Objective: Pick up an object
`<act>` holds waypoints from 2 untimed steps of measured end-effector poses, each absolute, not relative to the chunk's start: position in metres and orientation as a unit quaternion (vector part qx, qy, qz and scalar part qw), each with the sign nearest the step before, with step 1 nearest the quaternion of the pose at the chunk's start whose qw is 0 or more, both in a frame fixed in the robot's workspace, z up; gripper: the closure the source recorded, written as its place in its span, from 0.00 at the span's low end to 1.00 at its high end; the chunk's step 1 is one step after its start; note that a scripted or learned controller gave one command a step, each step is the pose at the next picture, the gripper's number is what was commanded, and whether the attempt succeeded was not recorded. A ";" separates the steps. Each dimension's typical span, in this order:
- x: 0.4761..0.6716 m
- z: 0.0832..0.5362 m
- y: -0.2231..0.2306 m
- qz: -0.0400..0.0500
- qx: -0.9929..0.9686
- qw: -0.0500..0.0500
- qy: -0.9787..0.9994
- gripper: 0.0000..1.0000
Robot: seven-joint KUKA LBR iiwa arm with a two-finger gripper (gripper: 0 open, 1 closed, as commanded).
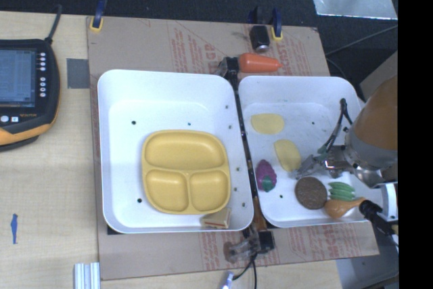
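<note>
Bench: two white bins (122, 88); one yellow tray (185, 171); fingers (312, 163) state unclear.

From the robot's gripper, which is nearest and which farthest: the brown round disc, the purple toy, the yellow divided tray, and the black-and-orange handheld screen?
Measured from the gripper in the camera view:
1. Brown round disc, just below it in the right bin.
2. Purple toy, at the right bin's left wall.
3. Yellow divided tray, in the left bin.
4. Handheld screen, off the bins at the far left of the bench.
</note>
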State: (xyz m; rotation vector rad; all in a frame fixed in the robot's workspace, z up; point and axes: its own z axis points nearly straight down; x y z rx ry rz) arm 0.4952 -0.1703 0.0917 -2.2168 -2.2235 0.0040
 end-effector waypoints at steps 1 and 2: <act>0.551 0.192 -0.058 0.000 -0.705 0.001 -0.709 0.00; 0.518 0.091 -0.093 0.002 -0.705 0.002 -0.709 0.00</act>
